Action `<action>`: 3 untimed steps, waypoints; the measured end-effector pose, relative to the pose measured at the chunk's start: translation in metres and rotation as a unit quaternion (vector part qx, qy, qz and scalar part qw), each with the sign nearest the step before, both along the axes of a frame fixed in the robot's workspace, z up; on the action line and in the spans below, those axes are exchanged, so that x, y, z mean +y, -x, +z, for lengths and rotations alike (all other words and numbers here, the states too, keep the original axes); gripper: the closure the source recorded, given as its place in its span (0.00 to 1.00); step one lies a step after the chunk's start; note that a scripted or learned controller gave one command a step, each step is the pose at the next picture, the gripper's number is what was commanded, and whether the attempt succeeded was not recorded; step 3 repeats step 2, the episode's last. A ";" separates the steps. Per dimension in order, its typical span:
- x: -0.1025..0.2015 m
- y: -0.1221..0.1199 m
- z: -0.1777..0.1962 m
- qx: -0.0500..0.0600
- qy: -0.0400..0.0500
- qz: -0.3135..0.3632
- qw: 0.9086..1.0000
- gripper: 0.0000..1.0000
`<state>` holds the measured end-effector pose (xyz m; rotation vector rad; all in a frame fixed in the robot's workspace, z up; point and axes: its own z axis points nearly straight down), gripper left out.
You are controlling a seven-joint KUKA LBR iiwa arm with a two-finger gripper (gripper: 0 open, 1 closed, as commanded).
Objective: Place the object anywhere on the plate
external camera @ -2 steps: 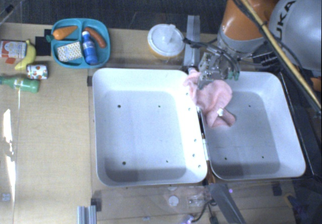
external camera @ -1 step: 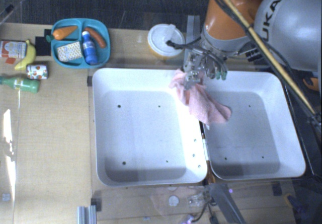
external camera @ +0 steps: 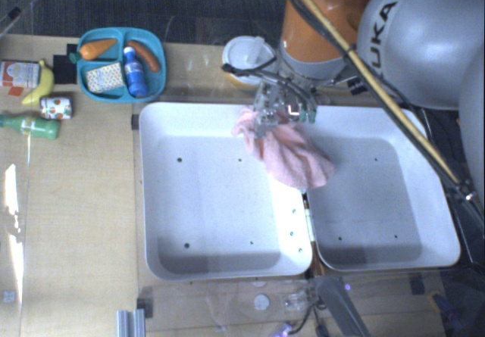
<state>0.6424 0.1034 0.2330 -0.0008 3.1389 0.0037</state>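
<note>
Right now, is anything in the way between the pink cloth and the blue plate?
Nothing visible blocks it. The pink cloth hangs from the gripper over the two bins' shared edge. The blue plate sits off to the left beyond the left bin, already carrying toy food.

Two bins sit side by side on the bench (external camera: 76,207): the left bin (external camera: 204,207) and the right bin (external camera: 386,207), their inner walls touching. A cloth (external camera: 288,154) hangs over the far part of that shared edge, under the gripper (external camera: 282,112), which reaches in from the right. Behind the left bin's far right corner stands a cup (external camera: 246,55). Behind its far left corner lies a tray (external camera: 155,63) holding a bottle (external camera: 134,70) and a carrot (external camera: 98,48). Left of the tray, near the bench's left edge, lie a banana (external camera: 42,84), a can (external camera: 55,107) and another bottle (external camera: 30,126).
</note>
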 end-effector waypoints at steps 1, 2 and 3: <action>0.050 0.009 -0.009 0.000 0.000 0.001 1.000 1.00; 0.050 0.009 -0.009 0.000 0.000 0.000 1.000 0.00; 0.050 0.009 -0.009 0.000 0.000 0.000 1.000 0.00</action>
